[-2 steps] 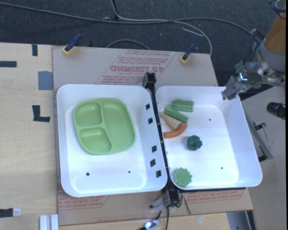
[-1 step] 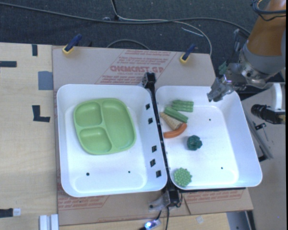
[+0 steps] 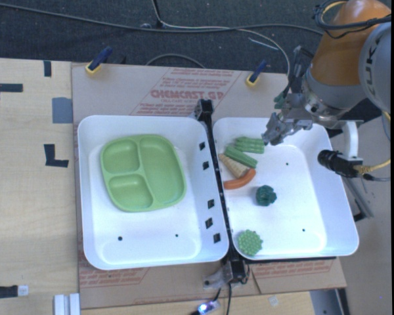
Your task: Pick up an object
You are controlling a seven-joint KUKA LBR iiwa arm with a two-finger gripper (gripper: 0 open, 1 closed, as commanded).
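Overhead, at a slant:
Gripper (image 3: pixel 274 134): dark metal, low over right bin's (image 3: pixel 315 195) back, by green beans (image 3: pixel 248 144); finger spread cannot tell.
Pile: ribbed beans, tan cone (image 3: pixel 233 166), smooth orange carrot (image 3: pixel 239 180), touching.
Broccoli (image 3: pixel 266 195): dark, knobbly, mid-bin.
Green ball (image 3: pixel 249 241): bumpy, front edge.
Left bin (image 3: pixel 92 195): glossy three-part green tray (image 3: pixel 143 172).

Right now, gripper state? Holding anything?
Gripper: open or shut cannot be told from the camera view; it sits above the right bin, near the green beans, nothing visibly held.
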